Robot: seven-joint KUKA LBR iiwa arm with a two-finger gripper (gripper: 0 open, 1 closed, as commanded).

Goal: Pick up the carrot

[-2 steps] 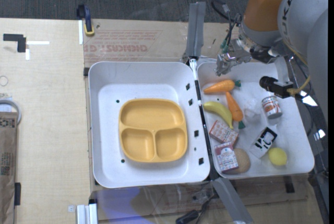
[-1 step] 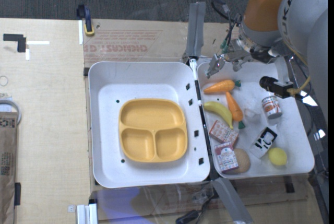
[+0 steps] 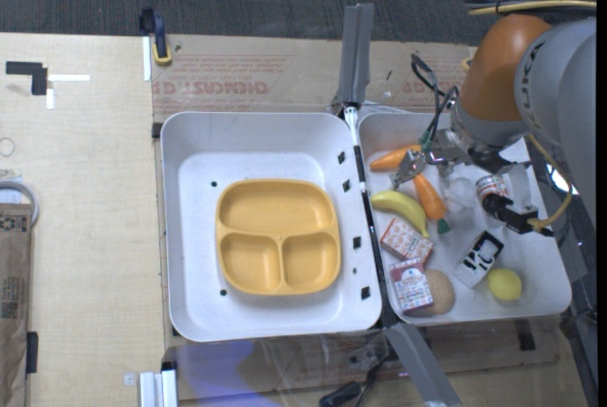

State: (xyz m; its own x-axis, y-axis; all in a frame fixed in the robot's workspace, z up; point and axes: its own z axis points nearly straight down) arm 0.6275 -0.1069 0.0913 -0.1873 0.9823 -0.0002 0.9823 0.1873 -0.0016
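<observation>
Two orange carrot-like pieces lie in the right bin (image 3: 560, 301). One carrot (image 3: 431, 197) lies at a slant near the bin's middle, and a second orange piece (image 3: 389, 159) lies flat near the bin's top left. My gripper (image 3: 420, 166) hangs between them, just above the upper end of the slanted carrot. Its fingers are open, and nothing is held between them. The grey arm with its orange band (image 3: 498, 64) reaches in from the upper right and hides the bin's far right corner.
In the right bin are a banana (image 3: 398, 204), two red packets (image 3: 406, 244), a brown bun (image 3: 439, 291), a black-and-white box (image 3: 479, 255), a lemon (image 3: 505, 285) and a small jar (image 3: 492, 190). The left bin (image 3: 180, 206) holds a yellow divided plate (image 3: 280, 196).
</observation>
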